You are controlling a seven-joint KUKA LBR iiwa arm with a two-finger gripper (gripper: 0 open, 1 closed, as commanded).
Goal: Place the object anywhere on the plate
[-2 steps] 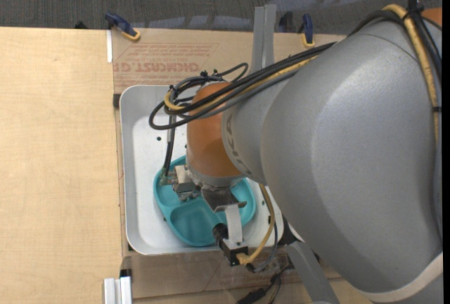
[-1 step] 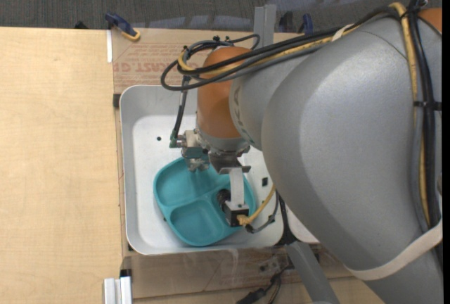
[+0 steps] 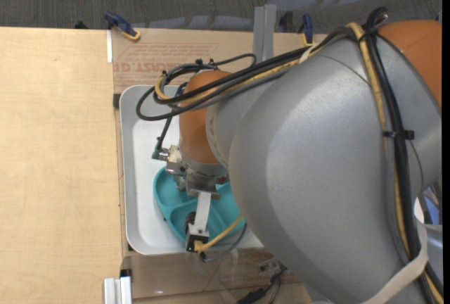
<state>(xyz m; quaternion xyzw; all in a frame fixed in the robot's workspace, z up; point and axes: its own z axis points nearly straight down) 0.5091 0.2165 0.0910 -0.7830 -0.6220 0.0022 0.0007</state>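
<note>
Here we are above the bench, and the big grey arm with its orange band (image 3: 316, 155) spreads across the whole right side of the view, reaching left over the shallow white bin (image 3: 135, 155). The bin's left wall runs just beside a pale wooden board (image 3: 56, 155), and its far edge meets brown printed cardboard (image 3: 176, 60) held by a blue clamp (image 3: 121, 24). Open room is tight: a strip of bare white floor runs along the bin's left wall, with a wider bare patch toward the far left corner, crossed overhead by looping black cable (image 3: 158, 98). The bin's right side is covered by the arm. Inside it, a teal plastic plate (image 3: 167, 195) sits toward the near edge, its rim close to the near wall but apart from the left one. The gripper (image 3: 190, 183) hangs right over the plate's far part (wrist straight down, blocking the look-in), and whether it is spread or pinching anything I cannot tell. The object itself is hidden too, so what lies on the plate beneath the wrist cannot be made out.
</note>
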